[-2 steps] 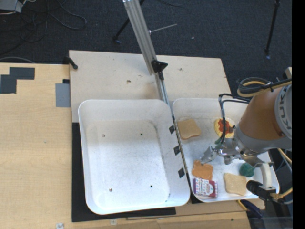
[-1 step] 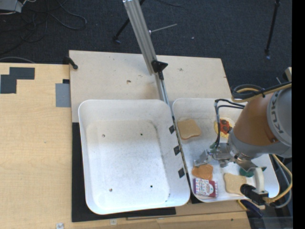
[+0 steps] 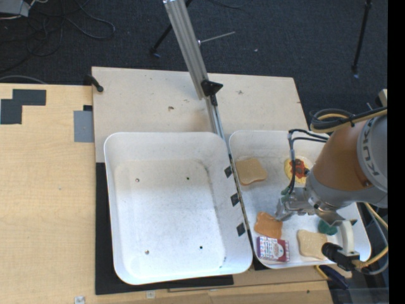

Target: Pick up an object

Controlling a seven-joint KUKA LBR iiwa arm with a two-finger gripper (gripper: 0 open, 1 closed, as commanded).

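Reaching in from 3 o'clock: grey arm (image 3: 373,163) with the orange band (image 3: 338,163) bulking over the right bin (image 3: 253,141), wrist bent down and pointing toward 9 o'clock. Gripper (image 3: 288,208) low inside that bin, roughly mid-bin, tilted rather than straight down. Honestly can't tell whether it's spread or pressed together, too small and dark against the cables. Nothing visibly pinched in it either.

Closest pickable thing: an orange wedge (image 3: 268,225) just at 7 o'clock of the gripper, near it but touching or not, can't say. Lying flat on the bin floor.

Scattered around in the same bin:
- tan bread slice (image 3: 251,170) at 10 o'clock of the gripper, well apart, up near the divider side
- red and white packet (image 3: 272,249) right below the wedge, at the bin's 6 o'clock rim
- second pale slice (image 3: 311,244) at 5 o'clock, partly tucked under the arm
- yellow and red bit (image 3: 295,168) at 12 o'clock, half hidden behind a black cable
- something teal (image 3: 328,225) peeking out under the wrist, mostly covered

Left bin (image 3: 126,151) sitting at 9 o'clock, side by side with the right one, black clips (image 3: 235,199) along the shared edge. Slanted metal rail (image 3: 190,43) rising from the gap between the bins toward 12 o'clock.
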